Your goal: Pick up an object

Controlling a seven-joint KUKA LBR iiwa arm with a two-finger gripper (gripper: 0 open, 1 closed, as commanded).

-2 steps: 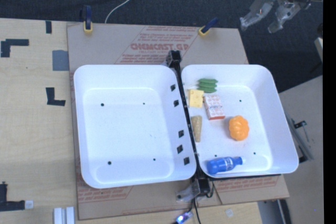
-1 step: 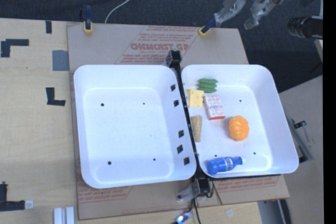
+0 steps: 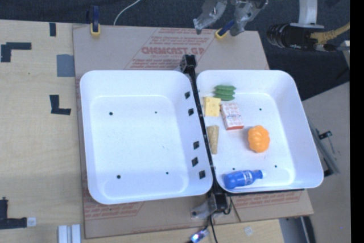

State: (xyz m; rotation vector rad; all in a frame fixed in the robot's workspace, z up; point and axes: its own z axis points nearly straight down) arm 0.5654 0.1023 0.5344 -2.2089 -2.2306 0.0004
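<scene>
The right bin point(image 3: 287, 88) holds several small things: a green pepper-like piece point(image 3: 225, 91), a yellow block point(image 3: 211, 106), a red-and-white carton point(image 3: 231, 115), an orange pumpkin-shaped toy point(image 3: 258, 139), a tan wedge point(image 3: 212, 139) and a blue bottle point(image 3: 242, 178) lying on its side near the front wall. My gripper point(image 3: 221, 19) hangs high above the bench behind the bins, well clear of everything. Its two fingers are spread apart with nothing between them.
The left bin point(image 3: 91, 88) sits beside the right one, joined along a black divider point(image 3: 196, 122). Both rest on a cardboard sheet point(image 3: 165, 48). A yellow clamp point(image 3: 94, 28) and a cable point(image 3: 128, 8) lie at the back left.
</scene>
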